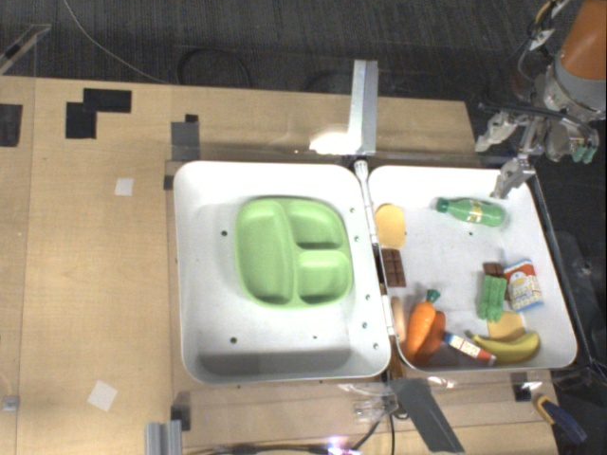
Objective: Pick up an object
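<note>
near edge of right bin [560, 349]: banana [509, 347], carrot [423, 328] beside it, green packet [491, 297] and small carton [523, 285] just behind. left bin [190, 282] holding green divided tray [292, 251]. farther back, green bottle [470, 211] lying flat near far rim. gripper [513, 176] hovering at far right corner, just right of bottle, apart from it, nothing between fingers; open or closed, cannot tell.

A robotics lab: wooden bench [85, 282] with 2 white bins [204, 254], dark carpet [237, 17].
</note>
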